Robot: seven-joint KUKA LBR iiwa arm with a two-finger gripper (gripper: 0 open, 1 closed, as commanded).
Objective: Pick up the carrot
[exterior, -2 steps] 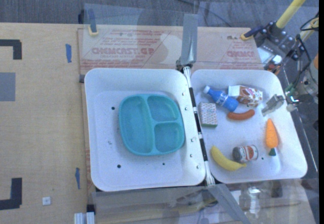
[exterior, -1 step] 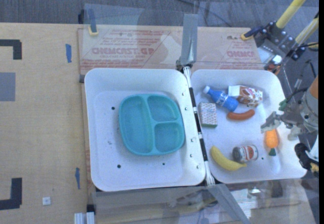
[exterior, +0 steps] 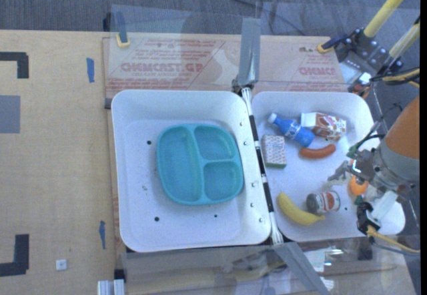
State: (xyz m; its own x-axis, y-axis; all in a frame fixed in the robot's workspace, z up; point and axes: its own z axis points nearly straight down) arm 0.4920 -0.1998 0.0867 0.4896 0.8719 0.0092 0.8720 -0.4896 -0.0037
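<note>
Getting this grab right means going slow and straight down, so my tool [exterior: 355,175] closes around the carrot [exterior: 358,187] and not just next to it. I should line the tool up across the thin side of the carrot, squeeze gently, and lift only when it sits tight. The wall of the right bin [exterior: 365,108] is very close here, so I think I must take care not to bump it or push the carrot into the corner.

The carrot is the bright orange bit at the far right side of the right bin, near its edge. My tool hangs right over it and covers part of it, so I see only a small piece. The two look like they touch, but I cannot be sure. I cannot tell if my tool is wide or narrow from here. The can [exterior: 325,202] and the banana [exterior: 298,210] lie near, on the side away from the wall.
</note>
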